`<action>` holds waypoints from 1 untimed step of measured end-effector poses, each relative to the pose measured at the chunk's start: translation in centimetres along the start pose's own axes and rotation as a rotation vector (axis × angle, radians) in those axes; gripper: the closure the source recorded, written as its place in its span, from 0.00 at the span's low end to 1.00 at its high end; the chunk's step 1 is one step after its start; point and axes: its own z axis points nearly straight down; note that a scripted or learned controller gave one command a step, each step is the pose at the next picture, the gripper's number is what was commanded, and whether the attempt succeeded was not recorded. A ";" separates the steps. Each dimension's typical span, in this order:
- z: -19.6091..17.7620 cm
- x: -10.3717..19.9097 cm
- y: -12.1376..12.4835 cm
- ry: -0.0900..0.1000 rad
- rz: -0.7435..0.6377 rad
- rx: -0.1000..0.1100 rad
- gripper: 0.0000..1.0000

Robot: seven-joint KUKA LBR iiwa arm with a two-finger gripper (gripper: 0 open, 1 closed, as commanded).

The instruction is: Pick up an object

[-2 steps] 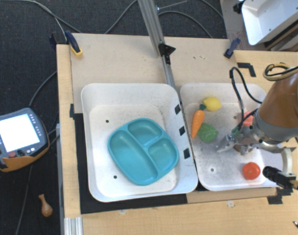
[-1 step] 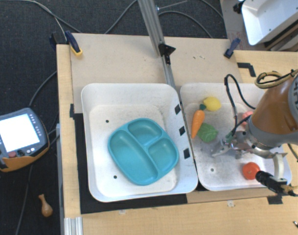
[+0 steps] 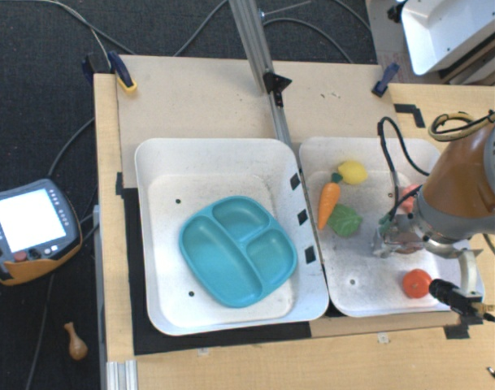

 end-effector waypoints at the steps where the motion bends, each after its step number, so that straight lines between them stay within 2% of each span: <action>1: -4.4 0.4 0.3 0.002 -0.003 0.004 1.00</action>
